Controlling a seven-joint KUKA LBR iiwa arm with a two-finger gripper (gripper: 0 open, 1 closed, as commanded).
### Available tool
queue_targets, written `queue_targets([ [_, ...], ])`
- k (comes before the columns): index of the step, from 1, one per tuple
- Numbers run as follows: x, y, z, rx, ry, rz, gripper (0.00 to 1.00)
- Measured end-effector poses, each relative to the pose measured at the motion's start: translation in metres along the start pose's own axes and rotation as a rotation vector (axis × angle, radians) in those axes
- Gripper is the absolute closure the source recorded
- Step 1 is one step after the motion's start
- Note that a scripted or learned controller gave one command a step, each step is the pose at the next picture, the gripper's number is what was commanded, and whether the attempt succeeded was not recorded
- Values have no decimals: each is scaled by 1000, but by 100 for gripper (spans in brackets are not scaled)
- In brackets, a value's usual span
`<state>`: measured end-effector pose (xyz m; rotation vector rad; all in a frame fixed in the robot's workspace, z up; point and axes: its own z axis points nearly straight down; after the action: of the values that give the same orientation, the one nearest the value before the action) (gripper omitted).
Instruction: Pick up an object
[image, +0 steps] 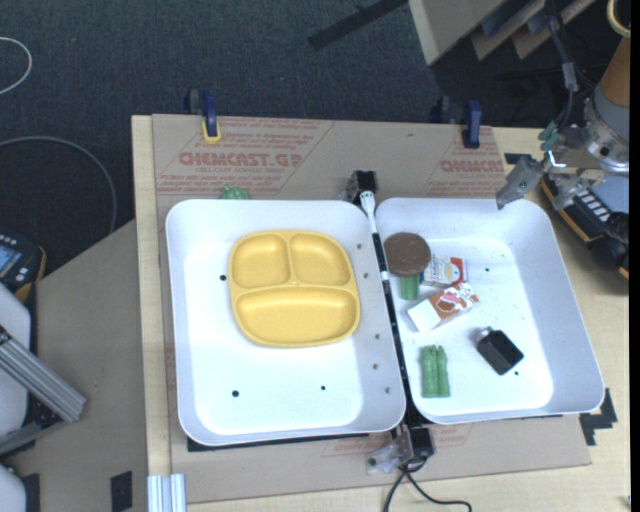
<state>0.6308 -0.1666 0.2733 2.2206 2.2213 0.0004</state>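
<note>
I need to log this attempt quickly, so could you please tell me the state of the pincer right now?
Pincer: cannot be told; it is at the far right corner of the right bin, with nothing visibly held.

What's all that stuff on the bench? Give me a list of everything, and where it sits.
Left bin: one, white, left half of the bench.
Right bin: one, white, beside it on the right.
Divided plate: one, yellow, three compartments, in the left bin.
Round disc: one, brown, right bin, far left corner.
Small packets: two or three, white with red, middle of the right bin.
Green block: one, right bin, near edge.
Black block: one, right bin, right of the green block.
Clamps: two, blue and yellow, on the board's far edge.
Gripper: one, grey metal, over the right bin's far right corner.
</note>
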Motion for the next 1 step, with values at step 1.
queue_targets([
  [1, 0, 1, -11, -4, -1, -1, 100],
])
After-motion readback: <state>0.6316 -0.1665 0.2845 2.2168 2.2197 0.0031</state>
